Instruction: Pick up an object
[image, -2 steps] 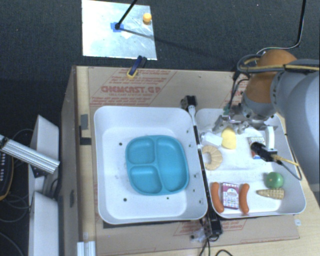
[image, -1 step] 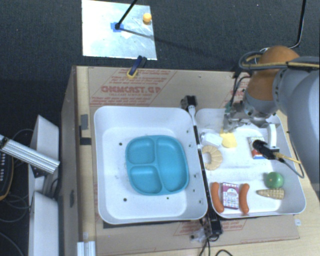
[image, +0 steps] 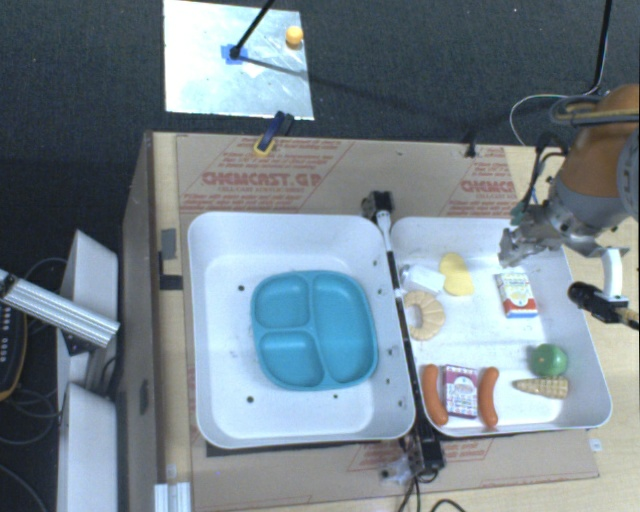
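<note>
Camera view: grey two-finger gripper (image: 516, 252) hovers above small red-and-white carton (image: 516, 295) in right white bin (image: 590, 385); its opening I cannot tell.

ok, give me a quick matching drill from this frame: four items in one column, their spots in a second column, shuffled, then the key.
Items
1. blue divided tray
2. green ball
3. small red and white carton
4. yellow piece

Places
A. right bin, just below the gripper
B. middle of the left bin
C. right bin, left half, near the top
D. right bin, beside the corn cob

Pairs: 1-B, 2-D, 3-A, 4-C
</note>
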